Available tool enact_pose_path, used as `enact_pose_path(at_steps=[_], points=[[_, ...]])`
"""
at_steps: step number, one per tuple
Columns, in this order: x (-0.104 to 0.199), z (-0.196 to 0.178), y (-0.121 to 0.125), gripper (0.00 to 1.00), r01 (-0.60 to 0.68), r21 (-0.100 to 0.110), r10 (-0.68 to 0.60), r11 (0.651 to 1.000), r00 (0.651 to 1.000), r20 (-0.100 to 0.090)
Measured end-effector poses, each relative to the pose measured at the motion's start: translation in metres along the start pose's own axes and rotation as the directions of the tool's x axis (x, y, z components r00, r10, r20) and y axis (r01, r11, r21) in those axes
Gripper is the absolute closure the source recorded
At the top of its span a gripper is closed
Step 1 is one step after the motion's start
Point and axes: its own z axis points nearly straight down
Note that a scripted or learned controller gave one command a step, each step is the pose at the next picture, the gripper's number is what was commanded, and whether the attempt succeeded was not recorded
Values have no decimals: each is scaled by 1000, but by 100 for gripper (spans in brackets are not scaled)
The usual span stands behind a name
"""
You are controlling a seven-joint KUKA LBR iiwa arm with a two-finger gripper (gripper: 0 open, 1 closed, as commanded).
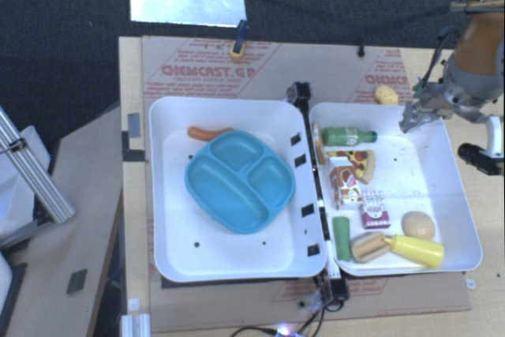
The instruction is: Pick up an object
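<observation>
My gripper [413, 117] hangs over the far right corner of the right bin [442, 162], with nothing seen in it. To its left lies a green bottle [348, 136] on its side. Below that are a pizza slice [357, 162], a small carton [343, 185] and a red box [375, 211]. Along the near edge lie a green cylinder [341, 237], a hot dog [368, 246], a yellow mustard bottle [417, 250] and a tan bun [418, 225].
The left bin [170, 201] holds a blue divided plate [239, 180] and an orange sausage [207, 132] behind it. A small yellow item [386, 95] lies on the board outside the right bin's far edge. A black divider with clips [310, 177] joins the bins.
</observation>
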Motion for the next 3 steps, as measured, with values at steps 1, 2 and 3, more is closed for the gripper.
enact_pose_path(at_steps=[1, 2, 3], points=[[0, -55, 2, 100, 1, 2, -1, 1000, 1000, -1], [50, -47, 1, 100, 2, 7, -2, 1000, 1000, -2], [101, -43, 3, 100, 4, 7, -3, 1000, 1000, -4]])
